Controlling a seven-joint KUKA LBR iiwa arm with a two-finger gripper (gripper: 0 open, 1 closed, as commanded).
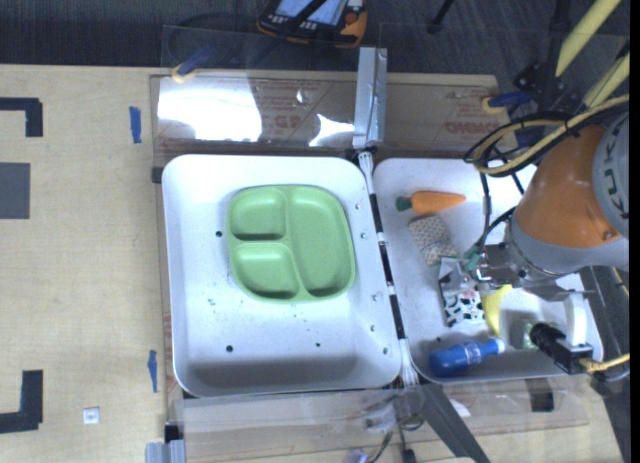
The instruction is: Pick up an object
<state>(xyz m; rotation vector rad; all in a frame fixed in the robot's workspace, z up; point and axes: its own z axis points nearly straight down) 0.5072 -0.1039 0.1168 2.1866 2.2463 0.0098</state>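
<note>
The tool [462,273] hangs low in the right bin [580,176], among a carrot [437,201], a yellow piece [493,309] and a blue bottle [464,355].

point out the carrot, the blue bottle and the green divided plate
carrot [437,201], camera view, middle of its orange body
blue bottle [462,355], camera view, middle of its blue body
green divided plate [322,241], camera view, floor of its large right compartment

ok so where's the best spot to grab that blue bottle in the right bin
Probably the blue bottle at mid-body, from straight above, fingers across its narrow width. It lies flat, long axis roughly left-right, near the right bin's front wall, so closing across it likely avoids that wall.
</note>
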